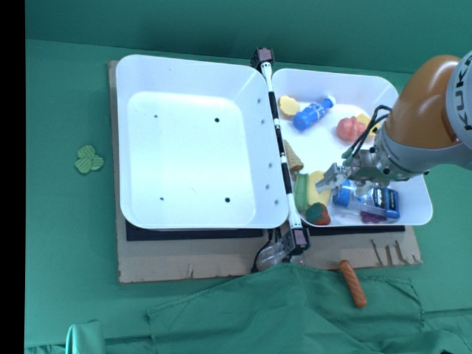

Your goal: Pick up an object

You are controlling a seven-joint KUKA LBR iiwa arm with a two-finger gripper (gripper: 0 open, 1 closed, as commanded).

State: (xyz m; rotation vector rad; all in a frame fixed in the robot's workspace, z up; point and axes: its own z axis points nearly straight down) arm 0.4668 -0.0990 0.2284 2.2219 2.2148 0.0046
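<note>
Item one: the claw (pixel 333 177), hanging low inside the right bin (pixel 413 214) on the grey arm (pixel 424 135) with its orange band; whether it is spread or pressed together, I cannot tell from here. No object is seen pinched in it. Item two, just beside its tip: a yellow piece (pixel 318 186), the likeliest candidate for the pick by my judgement, since the tool is aimed at it. Just beyond that, toward the divider, a green piece (pixel 301 192); below the claw, a strawberry (pixel 318 214). Tucked under the wrist side, a blue bottle (pixel 366 198), partly hidden by the arm. Farther off, up the bin: a second blue bottle (pixel 313 113), a small yellow toy (pixel 288 106), a pink-red fruit (pixel 349 128), a cone (pixel 293 157) against the divider. The goods crowd one bin, presumably as the stock to draw from. Well apart: the left bin (pixel 125 124), an orange sausage shape (pixel 353 283) on the cloth, a green leaf shape (pixel 88 159).
</note>
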